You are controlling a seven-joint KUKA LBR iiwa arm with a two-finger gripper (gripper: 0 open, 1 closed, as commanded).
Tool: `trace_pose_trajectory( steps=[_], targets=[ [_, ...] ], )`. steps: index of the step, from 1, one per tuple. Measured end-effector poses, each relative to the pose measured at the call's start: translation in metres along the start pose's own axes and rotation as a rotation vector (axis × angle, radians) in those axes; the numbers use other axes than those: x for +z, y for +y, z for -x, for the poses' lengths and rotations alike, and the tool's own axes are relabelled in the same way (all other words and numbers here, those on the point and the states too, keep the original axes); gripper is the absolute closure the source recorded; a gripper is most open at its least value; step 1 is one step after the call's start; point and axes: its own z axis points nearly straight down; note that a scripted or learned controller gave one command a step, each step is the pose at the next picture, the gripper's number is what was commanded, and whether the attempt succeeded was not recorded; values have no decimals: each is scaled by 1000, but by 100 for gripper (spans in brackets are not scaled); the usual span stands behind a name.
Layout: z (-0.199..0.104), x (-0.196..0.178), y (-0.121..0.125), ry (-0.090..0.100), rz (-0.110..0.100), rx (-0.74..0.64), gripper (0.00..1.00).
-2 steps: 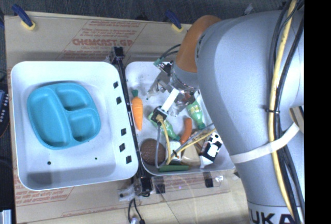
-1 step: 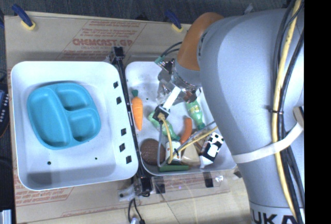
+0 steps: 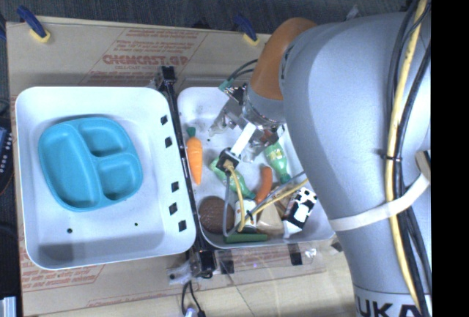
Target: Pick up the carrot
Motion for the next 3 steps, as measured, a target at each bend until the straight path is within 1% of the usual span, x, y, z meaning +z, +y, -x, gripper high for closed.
trace_pose_trajectory(
  steps=[1,2,3],
  targets=[
    [-1,-10,0,2,5,-9,100],
    [-45,-82,-95,1,2,-188,100],
    [37,-154,-115,-1,3,58,100]
  ],
)
